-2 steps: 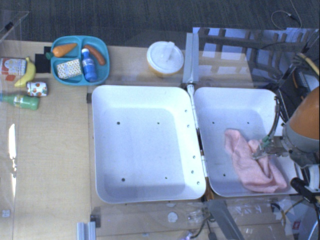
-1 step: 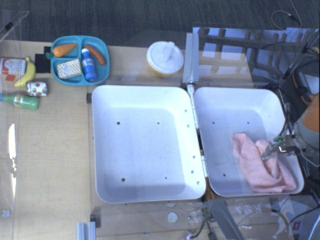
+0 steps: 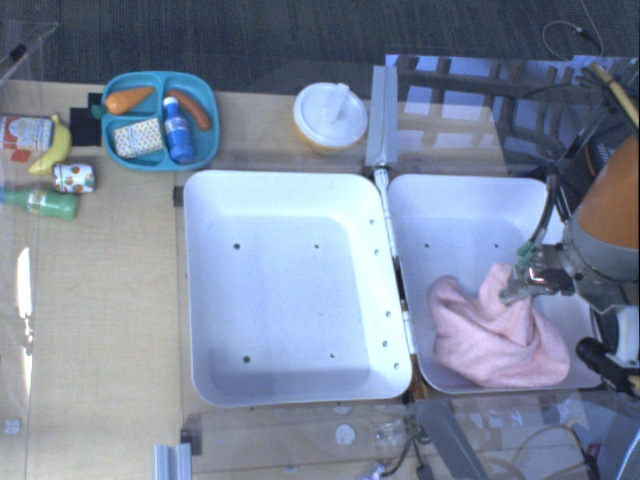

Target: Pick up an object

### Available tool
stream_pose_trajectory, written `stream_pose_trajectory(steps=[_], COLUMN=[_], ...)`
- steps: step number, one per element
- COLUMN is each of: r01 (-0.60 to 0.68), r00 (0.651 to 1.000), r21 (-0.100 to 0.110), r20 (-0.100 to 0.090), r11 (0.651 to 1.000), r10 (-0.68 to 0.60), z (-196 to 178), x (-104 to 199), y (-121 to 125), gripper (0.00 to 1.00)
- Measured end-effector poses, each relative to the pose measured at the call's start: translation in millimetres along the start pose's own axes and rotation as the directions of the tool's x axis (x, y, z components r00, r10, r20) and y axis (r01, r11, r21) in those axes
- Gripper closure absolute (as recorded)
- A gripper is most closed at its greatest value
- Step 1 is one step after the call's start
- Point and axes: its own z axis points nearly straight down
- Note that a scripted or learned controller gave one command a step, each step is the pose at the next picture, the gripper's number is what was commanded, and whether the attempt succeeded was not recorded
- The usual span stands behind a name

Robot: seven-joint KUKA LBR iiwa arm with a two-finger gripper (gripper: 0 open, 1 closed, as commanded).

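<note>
Hovering low over the right bin, the gripper touches a raised peak of the pink cloth; whether its fingers grip the fabric I cannot tell. A shallow pinch could slip as the limp cloth sags. The bin wall stands just beside. The left bin, yellow bowl and blue tray lie well apart.

Floor: dark grey carpet runs along the top of the frame.
Bench: a light wood bench top fills the left side and the bottom.
Clear wall: a see-through panel stands at the upper right.
Wires: thin cables lie at the top right corner.
Light: soft and even, with a bright glare streak at the left edge.
</note>
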Motion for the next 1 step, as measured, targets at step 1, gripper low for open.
stream_pose_trajectory(steps=[1], r01=[-0.027], r00=[1.000], r21=[0.001], r20=[0.001], r11=[1.000], r10=[0.027], z=[-2.8], x=[38.7], y=[44.5], gripper=[1.00])
